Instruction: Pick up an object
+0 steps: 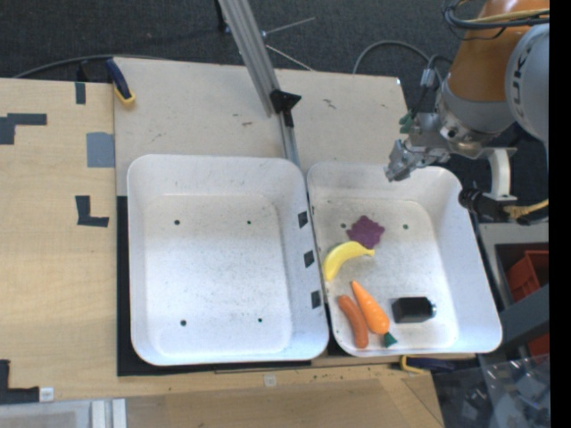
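Right shallow white plastic bin (464, 266) holds, big to small, two orange toy carrots (369, 307), curved yellow plastic banana (344, 258), black block (413, 309), purple piece (365, 232); all prob light, stiff, slick, so pinch mid-body; gripper (399, 166) hangs by bin's far rim w/ nothing in it, opening can't tell.

Banana (346, 258) lies before grape bunch (365, 232).
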You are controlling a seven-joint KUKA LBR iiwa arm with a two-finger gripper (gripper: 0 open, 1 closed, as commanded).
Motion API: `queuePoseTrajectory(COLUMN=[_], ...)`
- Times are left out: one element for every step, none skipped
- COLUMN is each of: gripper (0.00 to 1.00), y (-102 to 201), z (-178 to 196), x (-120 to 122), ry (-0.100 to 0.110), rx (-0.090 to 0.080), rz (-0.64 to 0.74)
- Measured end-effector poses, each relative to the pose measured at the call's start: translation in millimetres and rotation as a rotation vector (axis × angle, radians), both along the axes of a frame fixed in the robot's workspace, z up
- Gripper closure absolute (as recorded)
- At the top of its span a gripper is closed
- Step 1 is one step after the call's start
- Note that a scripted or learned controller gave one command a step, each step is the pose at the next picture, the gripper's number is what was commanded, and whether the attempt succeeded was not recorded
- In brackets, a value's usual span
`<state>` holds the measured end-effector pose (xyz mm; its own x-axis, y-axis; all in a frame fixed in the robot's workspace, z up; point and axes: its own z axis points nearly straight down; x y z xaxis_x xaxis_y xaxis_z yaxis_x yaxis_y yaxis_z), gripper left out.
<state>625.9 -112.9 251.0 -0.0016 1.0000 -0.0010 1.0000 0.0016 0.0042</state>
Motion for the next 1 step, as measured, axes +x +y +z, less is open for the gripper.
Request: queuePoseTrajectory(gripper=[1.0], y=[0.3], z=[29.3], x=[0.6], ry=[0.002], rx=[0.001], rz=[0.0])
